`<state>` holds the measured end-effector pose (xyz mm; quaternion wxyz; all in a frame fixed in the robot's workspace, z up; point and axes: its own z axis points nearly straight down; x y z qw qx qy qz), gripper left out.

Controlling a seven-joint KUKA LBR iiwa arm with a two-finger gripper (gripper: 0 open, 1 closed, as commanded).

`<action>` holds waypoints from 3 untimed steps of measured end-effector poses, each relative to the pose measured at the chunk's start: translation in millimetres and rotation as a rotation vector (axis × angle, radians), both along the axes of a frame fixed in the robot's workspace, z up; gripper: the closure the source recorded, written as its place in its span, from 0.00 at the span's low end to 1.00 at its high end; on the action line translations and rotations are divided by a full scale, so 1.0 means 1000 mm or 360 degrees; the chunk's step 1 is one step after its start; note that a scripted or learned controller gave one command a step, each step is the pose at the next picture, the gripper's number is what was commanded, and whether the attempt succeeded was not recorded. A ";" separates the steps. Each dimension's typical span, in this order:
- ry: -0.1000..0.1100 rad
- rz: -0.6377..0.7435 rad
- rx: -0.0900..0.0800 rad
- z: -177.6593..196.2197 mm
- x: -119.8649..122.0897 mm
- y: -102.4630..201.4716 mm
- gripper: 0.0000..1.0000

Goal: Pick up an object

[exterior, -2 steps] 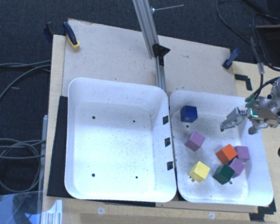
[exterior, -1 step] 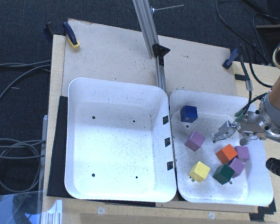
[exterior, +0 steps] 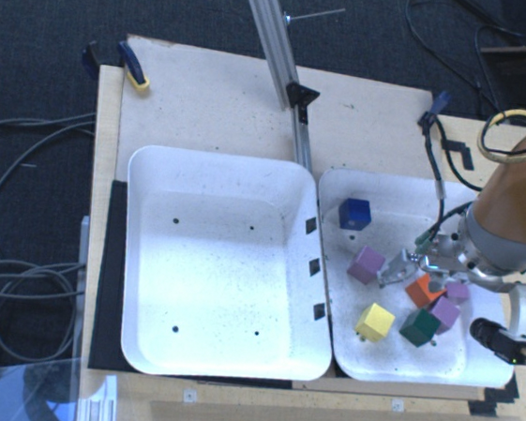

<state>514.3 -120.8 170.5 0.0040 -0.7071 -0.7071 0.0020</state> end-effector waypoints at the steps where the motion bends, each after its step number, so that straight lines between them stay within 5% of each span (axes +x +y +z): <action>1: -0.0002 0.0000 0.0000 -0.047 -0.006 0.007 0.00; 2: -0.0017 0.0001 -0.0004 -0.033 -0.004 0.006 1.00; 3: -0.0026 0.0002 -0.0007 0.031 -0.004 0.002 1.00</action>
